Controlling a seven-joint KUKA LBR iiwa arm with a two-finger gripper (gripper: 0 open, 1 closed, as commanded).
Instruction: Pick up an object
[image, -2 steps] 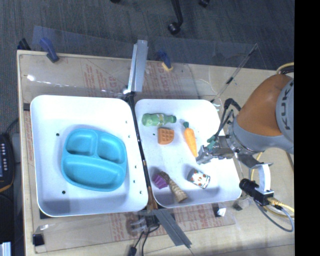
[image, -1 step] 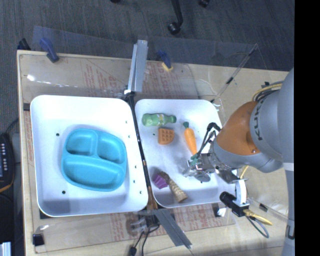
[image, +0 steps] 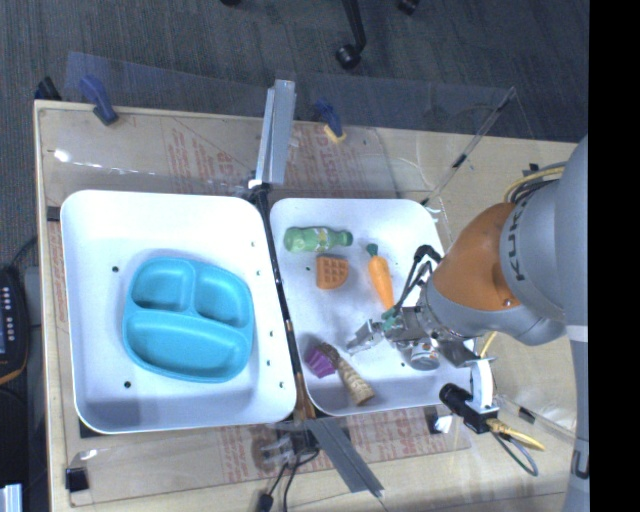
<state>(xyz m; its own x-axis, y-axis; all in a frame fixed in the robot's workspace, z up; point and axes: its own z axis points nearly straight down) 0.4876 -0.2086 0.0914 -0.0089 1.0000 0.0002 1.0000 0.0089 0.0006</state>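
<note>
The right bin (image: 400, 215) holds a green bottle-shaped toy (image: 316, 239) at the back. Just in front of the bottle lie an orange waffle (image: 332, 271) and a carrot (image: 380, 281). A purple piece (image: 321, 361) joined to a tan cone (image: 353, 381) lies at the bin's front left. My gripper (image: 364, 337) hangs low over the bin's middle, just right of and above the purple piece and in front of the carrot. Nothing shows in its grasp.
A blue divided plate (image: 189, 318) lies in the left bin (image: 90, 225). The divider wall (image: 277, 300) runs between the two bins. The arm's orange band (image: 475, 270) and grey wrist cover the right bin's right side.
</note>
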